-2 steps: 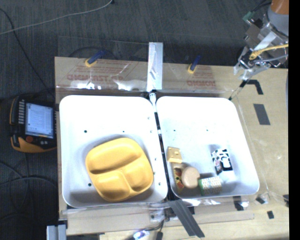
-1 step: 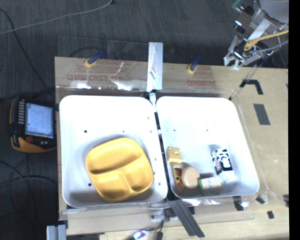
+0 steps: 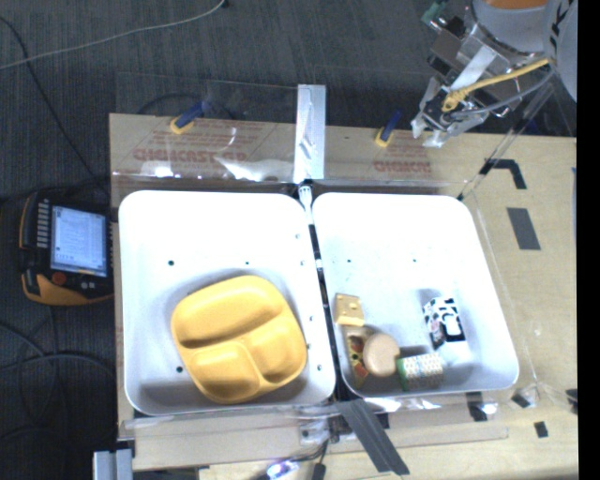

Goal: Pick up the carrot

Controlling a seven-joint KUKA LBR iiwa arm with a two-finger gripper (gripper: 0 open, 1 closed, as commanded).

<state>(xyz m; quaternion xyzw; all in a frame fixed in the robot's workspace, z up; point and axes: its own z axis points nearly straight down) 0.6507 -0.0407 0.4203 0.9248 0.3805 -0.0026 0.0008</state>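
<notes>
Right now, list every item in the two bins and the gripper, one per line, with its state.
gripper: raised beyond the far edge of the right bin, holding nothing visible
yellow divided plate: lying flat in the left bin, compartments up
cheese wedge: at the right bin's left wall
round bun: resting near the front wall
green-capped piece: lying on its side
black-and-white carton: lying flat, apart from the others

The arm (image 3: 511, 19) shows a pale grey casing with an orange band at the top edge of the view. Below it, the gripper (image 3: 433, 127) assembly is silver-white metal with dark fittings. A yellow cable (image 3: 492, 82) runs across it, alongside thin dark cables, and a small green part sits near its upper left.
</notes>
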